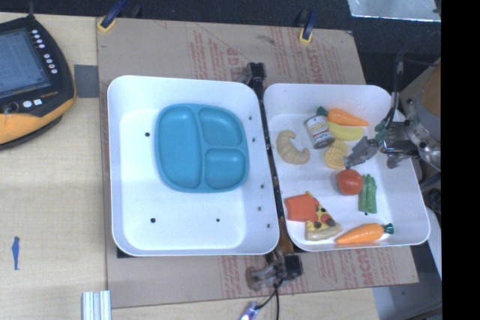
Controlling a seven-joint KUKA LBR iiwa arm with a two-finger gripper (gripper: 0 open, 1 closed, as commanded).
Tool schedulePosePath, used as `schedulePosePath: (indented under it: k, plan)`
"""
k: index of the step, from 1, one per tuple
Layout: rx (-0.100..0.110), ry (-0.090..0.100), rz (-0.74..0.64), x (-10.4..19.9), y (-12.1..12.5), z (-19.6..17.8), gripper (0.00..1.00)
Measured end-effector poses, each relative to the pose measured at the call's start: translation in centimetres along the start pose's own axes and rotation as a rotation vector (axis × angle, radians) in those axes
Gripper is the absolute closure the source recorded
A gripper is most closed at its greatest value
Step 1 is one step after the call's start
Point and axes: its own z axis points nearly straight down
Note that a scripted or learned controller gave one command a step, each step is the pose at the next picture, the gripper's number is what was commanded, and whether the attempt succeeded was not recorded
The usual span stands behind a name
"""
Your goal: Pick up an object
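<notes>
Left bin (131, 161): one blue three-compartment plate (201, 147). Right bin (296, 97): one croissant (292, 147), one red block (301, 207), one pizza slice (322, 224), one small can (319, 131), one round yellow piece (336, 155), one tomato (349, 181), two carrots (362, 234), one green veg (367, 193). Gripper (361, 152) fingers spread, holding nothing, just right of the yellow piece.

Robotics lab, teach pendant (30, 82) on wooden bench (52, 191), cardboard sheet (225, 49) clamped under white bins (127, 161)

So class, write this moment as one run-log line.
task: pick up an object | gripper: over right bin, beside tomato | holding: nothing seen | left bin: blue plate
</notes>
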Motion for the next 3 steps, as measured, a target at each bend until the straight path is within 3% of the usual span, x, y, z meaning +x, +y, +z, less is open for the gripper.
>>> schedulePosePath:
  k: [1, 2, 3]
  plan:
    - [0.003, -0.001, -0.002, -3.0, 5.9, 12.7, 0.00]
    - [-0.001, 0.000, -0.001, 1.2, 13.2, 12.7, 0.00]
    - [0.002, 0.000, -0.003, 1.0, 13.1, 11.7, 1.00]
